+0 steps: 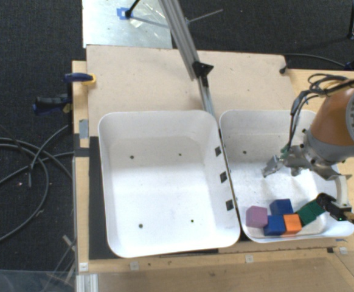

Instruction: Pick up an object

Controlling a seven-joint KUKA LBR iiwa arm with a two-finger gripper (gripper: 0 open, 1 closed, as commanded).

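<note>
Glossy white right bin (250, 135), matte purple cube (256, 216), orange cube (292, 223), metal tool (279, 163)

Blocks (280, 219) in right bin (244, 139)

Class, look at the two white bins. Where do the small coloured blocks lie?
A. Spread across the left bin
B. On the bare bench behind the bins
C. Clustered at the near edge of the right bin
C: the purple block, blue blocks, orange block and green block sit together by the near wall of the right bin.
</note>
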